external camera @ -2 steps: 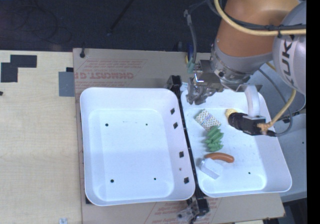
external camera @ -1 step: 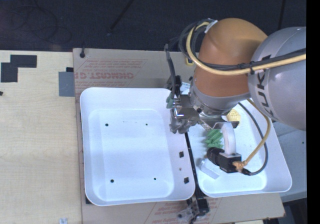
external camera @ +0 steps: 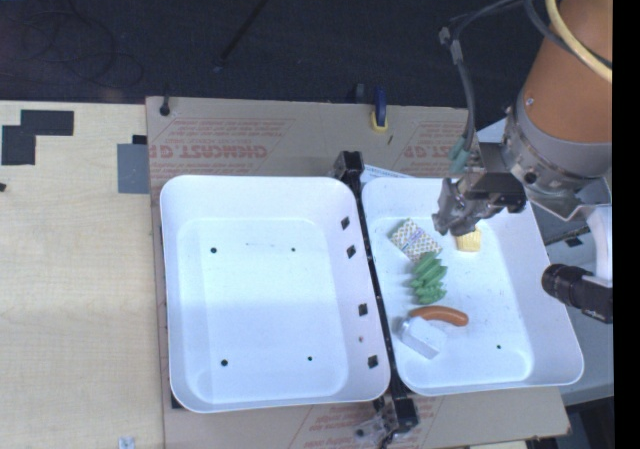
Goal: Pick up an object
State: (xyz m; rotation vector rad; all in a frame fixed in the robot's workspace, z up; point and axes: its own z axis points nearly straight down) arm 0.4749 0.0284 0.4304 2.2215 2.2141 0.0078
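Overhead, the gripper hangs low in the right bin, beside a yellow block, seemingly lining up a grasp; finger spacing cannot be made out.

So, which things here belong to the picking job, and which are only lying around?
For the job:
- grey two-finger gripper
- small yellow block
- white checkered packet
- green knobbly plastic piece
- orange sausage-shaped toy
- white flat block
- right white bin

Lying about:
- left white bin
- blue and yellow clamp
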